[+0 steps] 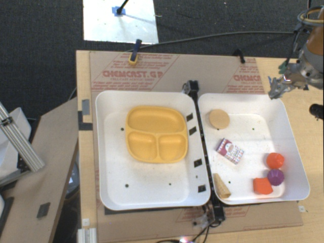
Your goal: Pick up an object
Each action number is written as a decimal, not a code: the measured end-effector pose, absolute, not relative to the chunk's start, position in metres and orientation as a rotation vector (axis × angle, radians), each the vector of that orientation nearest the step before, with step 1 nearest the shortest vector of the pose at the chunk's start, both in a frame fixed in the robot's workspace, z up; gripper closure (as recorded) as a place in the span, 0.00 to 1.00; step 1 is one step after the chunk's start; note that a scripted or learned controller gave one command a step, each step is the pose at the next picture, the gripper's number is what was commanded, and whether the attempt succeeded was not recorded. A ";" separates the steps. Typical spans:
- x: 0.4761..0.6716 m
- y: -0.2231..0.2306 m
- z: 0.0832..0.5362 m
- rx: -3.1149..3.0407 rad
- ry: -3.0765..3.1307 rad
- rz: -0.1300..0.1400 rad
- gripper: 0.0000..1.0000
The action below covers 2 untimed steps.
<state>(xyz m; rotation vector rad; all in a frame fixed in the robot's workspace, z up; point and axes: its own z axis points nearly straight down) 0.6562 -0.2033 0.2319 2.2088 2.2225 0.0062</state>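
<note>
Plainly the task has barely begun: the pincer (277, 86) hangs above the far right corner of the right bin (289, 116), clear of everything inside it, and whether it stands apart or together cannot be told from this view. Nothing has been lifted. All the candidates lie on the bin floor: a tan disc (219, 119) near the far left corner, a small printed box (230, 151) towards the middle, a tan wedge (221, 185) at the near left edge, and an orange ball (275, 160), a purple ball (276, 176) and an orange block (262, 186) clustered at the near right. The left bin (112, 135) carries a yellow divided tray (156, 134). Left to do, by this reckoning: choose one, descend, close, and raise it off the table (162, 67)
</note>
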 end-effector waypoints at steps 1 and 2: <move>0.658 -0.204 0.287 2.210 2.223 0.006 1.00; 0.639 -0.150 0.269 2.213 2.230 0.000 1.00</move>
